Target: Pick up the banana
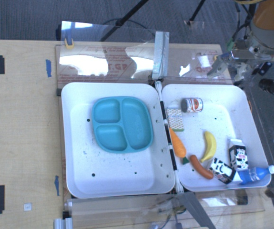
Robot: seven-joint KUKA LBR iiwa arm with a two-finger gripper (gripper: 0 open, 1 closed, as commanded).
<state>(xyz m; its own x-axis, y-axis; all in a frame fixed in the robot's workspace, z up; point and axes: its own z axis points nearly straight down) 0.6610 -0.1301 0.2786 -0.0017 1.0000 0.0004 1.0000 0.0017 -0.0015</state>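
Now, going left to right, the left bin (pixel 75 175) is holding a blue divided plate (pixel 122 124). The banana (pixel 209 146) is lying in the middle of the right bin (pixel 237 99), long side running up and down, with open floor around it. The gripper (pixel 227 63) is waiting past that bin's far right corner, so the banana is lying down and left of it.

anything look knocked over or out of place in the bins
A few things lie on their sides in the right bin: the small can near its far edge, and the blue bottle in the near right corner. The banana lies free mid-bin. The blue divided plate sits askew in the left bin.
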